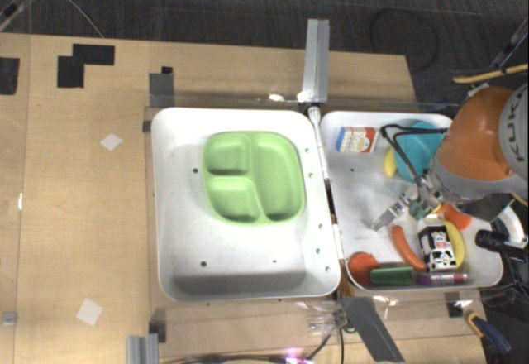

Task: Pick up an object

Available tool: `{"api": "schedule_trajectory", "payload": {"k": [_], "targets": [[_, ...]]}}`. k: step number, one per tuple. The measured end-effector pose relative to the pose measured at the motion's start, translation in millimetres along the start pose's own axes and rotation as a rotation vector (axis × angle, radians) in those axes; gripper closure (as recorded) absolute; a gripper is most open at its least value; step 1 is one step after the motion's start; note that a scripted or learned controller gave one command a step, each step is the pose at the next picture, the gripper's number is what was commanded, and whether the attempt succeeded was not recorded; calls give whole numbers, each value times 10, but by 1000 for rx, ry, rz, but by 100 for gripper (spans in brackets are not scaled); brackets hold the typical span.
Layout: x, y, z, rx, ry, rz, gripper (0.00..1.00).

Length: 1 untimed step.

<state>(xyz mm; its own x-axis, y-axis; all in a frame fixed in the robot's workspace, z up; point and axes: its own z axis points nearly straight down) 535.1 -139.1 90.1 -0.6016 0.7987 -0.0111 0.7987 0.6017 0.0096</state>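
Observation:
My gripper (398,213) hangs low in the right bin (357,189), open, with nothing between its metal fingers (382,220). Just below it lies an orange carrot-shaped toy (405,245). To its right sits a yellow banana (454,245) with a black-and-white item (438,248) on it. A blue cup (417,149) and a yellow piece (388,162) lie behind the gripper, partly hidden by the arm's orange band (479,143). A small white and red carton (355,139) stands at the bin's back left.
Along the right bin's front wall lie a red-orange piece (361,261), a green block (391,275) and a purple marker (442,277). The left bin (178,213) holds a green divided tray (252,176). A metal post (316,60) stands behind the bins.

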Motion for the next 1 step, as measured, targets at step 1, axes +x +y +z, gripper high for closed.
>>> {"api": "schedule_trajectory", "payload": {"k": [1], "targets": [[298,-284,-12,-5,-6,156,0]]}}
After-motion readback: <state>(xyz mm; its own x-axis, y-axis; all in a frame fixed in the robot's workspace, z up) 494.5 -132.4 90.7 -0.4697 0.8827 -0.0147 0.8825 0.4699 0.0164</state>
